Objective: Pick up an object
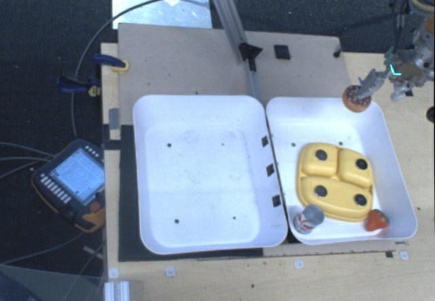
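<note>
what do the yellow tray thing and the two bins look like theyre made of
Yellow tray: probably moulded plastic, smooth with a slight sheen, going by its rounded compartments and even colour. The left bin and right bin: likely thin formed plastic, matte white, with soft rounded rims and corners.

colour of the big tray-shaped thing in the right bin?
Yellow, with dark round spots in its sections; seen in the camera view.
</note>
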Available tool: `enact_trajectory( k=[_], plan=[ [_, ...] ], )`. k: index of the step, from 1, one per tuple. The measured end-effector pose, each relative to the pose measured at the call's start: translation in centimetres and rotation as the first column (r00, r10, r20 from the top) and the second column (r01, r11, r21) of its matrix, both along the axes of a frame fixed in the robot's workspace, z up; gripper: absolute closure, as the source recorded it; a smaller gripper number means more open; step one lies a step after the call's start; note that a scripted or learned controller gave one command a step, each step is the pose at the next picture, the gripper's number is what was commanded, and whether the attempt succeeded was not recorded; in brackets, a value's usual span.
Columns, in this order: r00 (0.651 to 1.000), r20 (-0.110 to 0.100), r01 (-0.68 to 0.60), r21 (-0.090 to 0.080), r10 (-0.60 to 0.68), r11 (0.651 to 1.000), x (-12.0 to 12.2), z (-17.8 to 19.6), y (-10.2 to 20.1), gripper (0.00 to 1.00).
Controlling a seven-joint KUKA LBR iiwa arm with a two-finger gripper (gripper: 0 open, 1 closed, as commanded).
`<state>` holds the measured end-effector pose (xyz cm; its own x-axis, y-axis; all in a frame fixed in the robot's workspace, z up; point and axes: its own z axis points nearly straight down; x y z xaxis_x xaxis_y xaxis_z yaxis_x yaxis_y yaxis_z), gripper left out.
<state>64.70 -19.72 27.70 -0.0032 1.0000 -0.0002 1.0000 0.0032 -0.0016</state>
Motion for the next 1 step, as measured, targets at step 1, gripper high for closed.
enact_trajectory(
  k=[1],
  plan=[
    [1.000,0.004,-0.001,-0.001,0.001,1.000,0.10,0.24,0.01,0.00]
  ],
)
